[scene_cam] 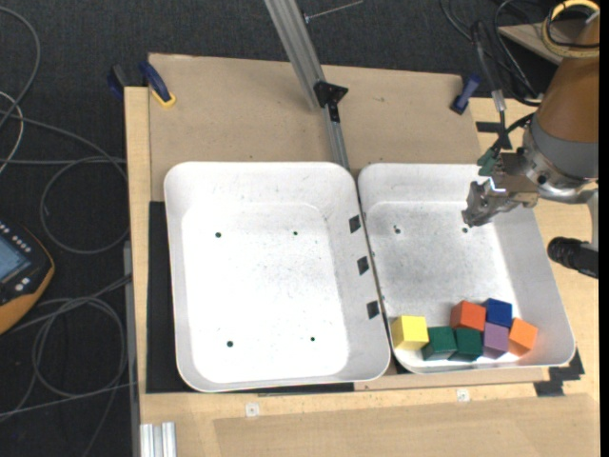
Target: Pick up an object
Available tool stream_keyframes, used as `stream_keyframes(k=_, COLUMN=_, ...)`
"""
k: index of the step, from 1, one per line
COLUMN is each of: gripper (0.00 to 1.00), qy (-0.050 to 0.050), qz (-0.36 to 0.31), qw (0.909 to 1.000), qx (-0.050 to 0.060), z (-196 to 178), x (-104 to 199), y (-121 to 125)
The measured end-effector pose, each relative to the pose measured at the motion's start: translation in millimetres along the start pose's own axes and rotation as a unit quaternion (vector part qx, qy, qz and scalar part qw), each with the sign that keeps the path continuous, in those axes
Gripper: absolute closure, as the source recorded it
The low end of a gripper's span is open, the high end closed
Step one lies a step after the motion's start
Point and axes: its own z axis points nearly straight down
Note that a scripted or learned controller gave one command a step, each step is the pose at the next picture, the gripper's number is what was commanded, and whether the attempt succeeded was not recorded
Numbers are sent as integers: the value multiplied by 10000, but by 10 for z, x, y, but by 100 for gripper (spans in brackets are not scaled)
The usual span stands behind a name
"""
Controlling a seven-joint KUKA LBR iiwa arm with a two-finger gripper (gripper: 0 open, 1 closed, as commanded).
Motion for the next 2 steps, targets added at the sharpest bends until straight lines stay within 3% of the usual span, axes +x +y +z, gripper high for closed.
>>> stream_keyframes(k=2, gripper=100, qy=20, qz=-31, qw=10000, qx=26, z=93, x=1137, y=-9)
